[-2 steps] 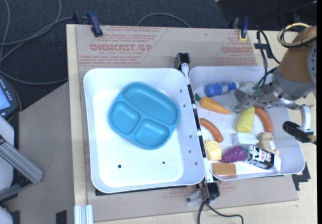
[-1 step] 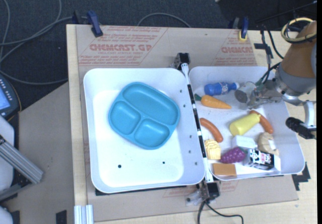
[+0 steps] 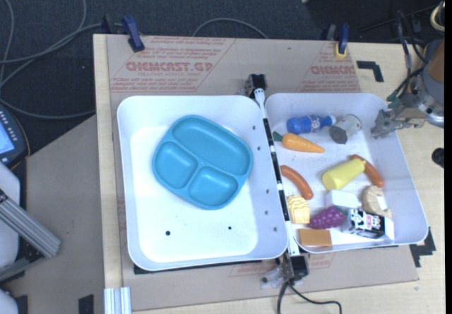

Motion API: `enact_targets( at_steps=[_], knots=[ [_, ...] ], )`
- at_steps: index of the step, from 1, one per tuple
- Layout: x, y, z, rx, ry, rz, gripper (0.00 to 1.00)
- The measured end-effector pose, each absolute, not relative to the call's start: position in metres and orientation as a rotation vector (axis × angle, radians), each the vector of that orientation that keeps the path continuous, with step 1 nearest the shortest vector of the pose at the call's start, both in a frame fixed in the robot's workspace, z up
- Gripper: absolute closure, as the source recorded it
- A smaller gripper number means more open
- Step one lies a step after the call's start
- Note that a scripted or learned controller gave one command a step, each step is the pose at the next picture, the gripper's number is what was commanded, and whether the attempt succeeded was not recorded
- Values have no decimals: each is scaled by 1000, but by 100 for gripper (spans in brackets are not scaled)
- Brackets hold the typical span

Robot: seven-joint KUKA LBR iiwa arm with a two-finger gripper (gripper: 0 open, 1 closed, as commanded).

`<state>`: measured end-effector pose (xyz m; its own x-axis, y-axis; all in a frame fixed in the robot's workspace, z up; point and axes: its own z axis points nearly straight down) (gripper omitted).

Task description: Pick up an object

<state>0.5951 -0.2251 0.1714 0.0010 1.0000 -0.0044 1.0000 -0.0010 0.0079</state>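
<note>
A: Where is the arm?

B: At the 3 o'clock edge of the picture. Its end effector (image 3: 385, 124) hangs over the upper right rim of the right bin (image 3: 409, 185), with the wrist cut off by the frame. The tip is small and dark, so I cannot tell whether it is released or clenched. Nothing shows between it.

A: What can it pick from?

B: All the loose things lie in the right bin. At 12 o'clock of that bin is one blue bottle (image 3: 308, 123), with a grey cylinder (image 3: 344, 128) just beside it toward 3 o'clock. Below the bottle lies one carrot (image 3: 302, 143). There are two sausages: one (image 3: 296, 180) at 9 o'clock, another (image 3: 370, 171) touching the yellow block (image 3: 342, 173) near the middle.

A: And lower down?

B: One corn cob (image 3: 297, 209), one bunch of purple grapes (image 3: 327, 218), one orange slab (image 3: 315, 238) at 6 o'clock, and a black-and-white carton (image 3: 367, 223) toward 5 o'clock. A pale lump (image 3: 374, 200) above the carton is hard to name.

A: The left bin?

B: The left bin (image 3: 134, 164) holds one blue plate (image 3: 203, 161) with three compartments. Both bins sit on the desk (image 3: 113, 94).
</note>
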Motion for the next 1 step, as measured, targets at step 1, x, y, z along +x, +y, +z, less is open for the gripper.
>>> enact_targets(
  at_steps=[1],
  knots=[
    [614,-182,197,2212,2223,4,100]
  ],
)
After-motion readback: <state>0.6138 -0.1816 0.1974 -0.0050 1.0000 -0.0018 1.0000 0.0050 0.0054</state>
